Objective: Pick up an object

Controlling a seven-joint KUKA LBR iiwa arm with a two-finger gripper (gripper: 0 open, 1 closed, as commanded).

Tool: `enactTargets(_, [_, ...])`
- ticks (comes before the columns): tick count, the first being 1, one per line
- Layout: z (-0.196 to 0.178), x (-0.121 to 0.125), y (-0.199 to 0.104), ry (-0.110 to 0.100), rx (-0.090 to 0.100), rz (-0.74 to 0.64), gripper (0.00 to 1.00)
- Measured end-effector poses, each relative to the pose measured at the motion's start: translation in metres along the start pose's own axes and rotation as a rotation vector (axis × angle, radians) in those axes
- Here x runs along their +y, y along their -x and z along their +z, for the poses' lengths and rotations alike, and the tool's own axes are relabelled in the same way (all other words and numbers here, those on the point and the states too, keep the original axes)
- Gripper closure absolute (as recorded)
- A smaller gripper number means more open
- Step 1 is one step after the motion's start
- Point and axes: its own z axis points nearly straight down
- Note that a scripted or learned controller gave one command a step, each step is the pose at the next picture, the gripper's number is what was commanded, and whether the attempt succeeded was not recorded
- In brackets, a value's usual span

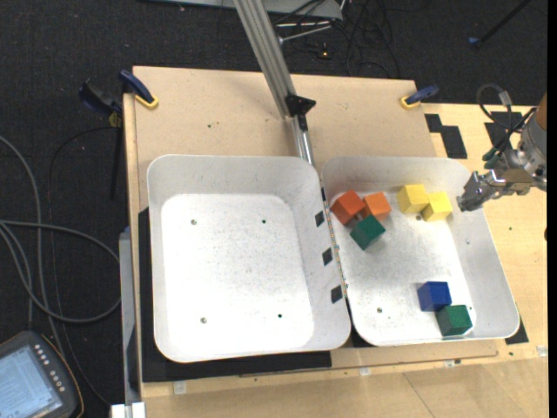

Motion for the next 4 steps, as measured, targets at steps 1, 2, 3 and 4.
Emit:
enactTargets(1, [-0.006, -0.006, -0.053, -0.005, 0.004, -0.005, 1.00])
enactTargets(2, [-0.012, -0.006, -0.104, -0.005, 0.004, -0.006, 1.00])
enactTargets(3, [0.002, -0.002, -0.163, -0.008, 0.005, -0.006, 1.00])
enactTargets(4, [0.016, 0.001, -0.220, -0.009, 0.005, -0.006, 1.00])
